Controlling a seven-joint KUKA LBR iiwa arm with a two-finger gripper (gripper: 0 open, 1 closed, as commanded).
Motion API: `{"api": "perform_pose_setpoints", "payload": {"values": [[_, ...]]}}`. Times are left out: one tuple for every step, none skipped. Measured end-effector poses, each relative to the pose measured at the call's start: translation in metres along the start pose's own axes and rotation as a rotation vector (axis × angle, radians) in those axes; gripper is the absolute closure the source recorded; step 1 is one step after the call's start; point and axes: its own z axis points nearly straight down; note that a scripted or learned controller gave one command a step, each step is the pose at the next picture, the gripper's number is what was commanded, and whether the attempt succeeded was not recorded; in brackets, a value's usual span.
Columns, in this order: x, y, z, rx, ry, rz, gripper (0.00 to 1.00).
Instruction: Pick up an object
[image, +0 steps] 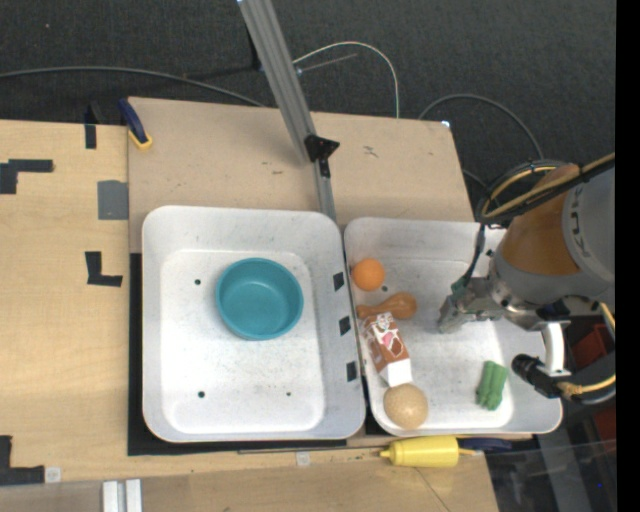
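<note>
Camera view, near edge first: a yellow bottle (424, 452) lies on its side on the bench just outside the right bin (420, 232), long axis along the bin's front rim. Inside that bin, nearest the front, a tan ball (405, 405) sits in the left corner; a green block (491, 385) lies toward the front right, long axis running roughly front to back. Behind the ball, a red-and-white carton (386, 344) lies along the left wall, then a brown pear-shaped piece (396, 305) and an orange ball (368, 274) toward the back.

Gripper (452, 316) hangs over bare floor in the middle of the right bin, tips pointing left and down. Fingers appear slightly parted, nothing between them.

Key relation: the brown piece lies just left of the tips, and the carton left and a little nearer; the green block is well apart toward the front, beneath the wrist side. Judgement: closest candidates are leftward, so a short shift left precedes any closing.

Left bin (160, 300) holds a teal bowl (260, 298), upright, well apart from the gripper.
</note>
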Motion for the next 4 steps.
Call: {"api": "perform_pose_setpoints", "payload": {"values": [[0.003,0.002,-0.042,-0.005,-0.002,0.001,1.0],[0.004,0.003,-0.106,-0.008,-0.003,0.001,1.0],[0.009,-0.001,-0.166,-0.008,-0.003,0.0,1.0],[0.053,0.017,-0.167,-0.003,0.0,-0.003,1.0]]}}
